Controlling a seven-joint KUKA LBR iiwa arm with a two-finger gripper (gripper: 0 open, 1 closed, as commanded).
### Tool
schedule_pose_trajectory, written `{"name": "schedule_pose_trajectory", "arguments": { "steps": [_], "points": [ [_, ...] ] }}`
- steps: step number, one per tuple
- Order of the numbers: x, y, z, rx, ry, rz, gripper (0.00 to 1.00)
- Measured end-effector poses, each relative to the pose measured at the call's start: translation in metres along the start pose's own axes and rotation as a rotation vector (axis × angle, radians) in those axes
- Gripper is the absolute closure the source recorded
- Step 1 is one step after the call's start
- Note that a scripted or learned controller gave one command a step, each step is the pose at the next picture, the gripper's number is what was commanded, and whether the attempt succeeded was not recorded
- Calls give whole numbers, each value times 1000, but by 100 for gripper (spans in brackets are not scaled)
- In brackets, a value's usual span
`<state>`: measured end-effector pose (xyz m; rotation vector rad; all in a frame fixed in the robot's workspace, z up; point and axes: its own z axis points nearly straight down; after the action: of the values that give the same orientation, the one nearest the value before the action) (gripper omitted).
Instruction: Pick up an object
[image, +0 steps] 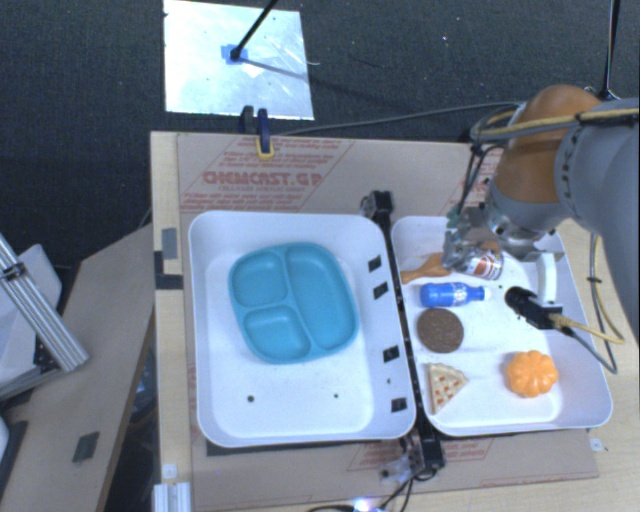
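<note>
My gripper (460, 250) reaches down into the back of the right bin (590, 400), just above a small can with a red and white label (484, 266) and a tan wooden spoon-like piece (428, 268). In front of them lie a blue bottle (450, 294), a round brown cookie (439, 329), a pizza slice (446, 382) and an orange pumpkin (530, 372). I see nothing gripped.
The left bin (210, 400) holds a blue divided plate (292, 300). Black clips (390, 355) sit along the seam between the bins. The grey arm with its orange band (545, 140) hangs over the right bin's back corner.
</note>
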<state>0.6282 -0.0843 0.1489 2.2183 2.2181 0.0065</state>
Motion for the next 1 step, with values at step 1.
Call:
{"name": "schedule_pose_trajectory", "arguments": {
  "steps": [1],
  "points": [
    [-8, 2, -48, -1, -1, 0, 100]
  ]
}}
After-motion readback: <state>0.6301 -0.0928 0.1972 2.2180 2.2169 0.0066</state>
